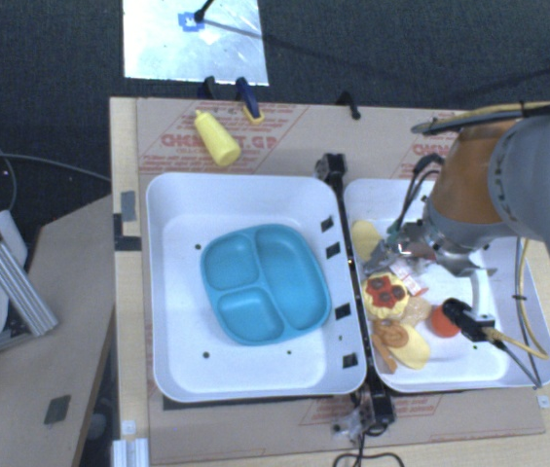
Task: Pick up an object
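Camera view, from above at a slant. My fingers [388, 253] hang low in the right bin [508, 363], near its left wall, with the arm reaching in from the right. I cannot tell how far apart they stand; the wrist housing hides the gap.

Contents of the right bin, all crowded on its left side:
- pale yellow piece [363, 233], just beside my fingers on the left, nearest candidate
- red-and-yellow spotted toy [384, 293], just below them
- small white-and-red packet [414, 283], touching the toy
- orange-red ball [442, 321], a little apart to the right
- yellow banana-like piece [408, 350] and a brown piece [387, 335], at the near edge, overlapping

The left bin [182, 212] holds a blue divided plate [265, 282]. A yellow bottle [216, 136] lies on the surface [372, 129] behind the bins.

Judgement: these look like light, hollow plastic play food, rigid, smooth and likely slippery. The pale yellow piece is rounded, so I would take it across its narrow middle, straight down. The wall is close and a graze could push it away. The orange-red ball has free space but may roll.
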You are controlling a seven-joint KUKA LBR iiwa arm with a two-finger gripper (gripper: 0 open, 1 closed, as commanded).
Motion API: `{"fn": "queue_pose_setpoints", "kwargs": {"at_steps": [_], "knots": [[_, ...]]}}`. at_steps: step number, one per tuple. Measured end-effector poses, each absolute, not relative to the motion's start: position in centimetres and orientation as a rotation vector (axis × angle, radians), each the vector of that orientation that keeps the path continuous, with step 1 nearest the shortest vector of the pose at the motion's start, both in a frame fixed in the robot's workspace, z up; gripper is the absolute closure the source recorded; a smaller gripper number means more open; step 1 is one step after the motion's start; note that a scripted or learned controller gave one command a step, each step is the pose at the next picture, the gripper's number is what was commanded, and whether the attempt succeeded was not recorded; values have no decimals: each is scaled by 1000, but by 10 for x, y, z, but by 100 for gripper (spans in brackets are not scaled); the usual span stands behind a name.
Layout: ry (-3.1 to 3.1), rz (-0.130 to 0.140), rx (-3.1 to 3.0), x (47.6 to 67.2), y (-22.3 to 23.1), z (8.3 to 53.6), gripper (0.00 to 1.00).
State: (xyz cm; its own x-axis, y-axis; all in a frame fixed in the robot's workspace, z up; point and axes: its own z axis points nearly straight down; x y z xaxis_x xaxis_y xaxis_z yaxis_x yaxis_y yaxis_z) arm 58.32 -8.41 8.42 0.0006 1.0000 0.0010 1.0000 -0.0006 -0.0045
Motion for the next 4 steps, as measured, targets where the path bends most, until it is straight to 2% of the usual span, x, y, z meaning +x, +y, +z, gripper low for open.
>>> {"fn": "queue_pose_setpoints", "kwargs": {"at_steps": [1,2,3,4], "knots": [[-2233,-11,-2216,538,-42,191,0],[-2225,1,-2213,492,-12,184,0],[-2245,-21,-2200,546,186,251,0],[-2224,-2,-2217,485,161,286,0]]}}
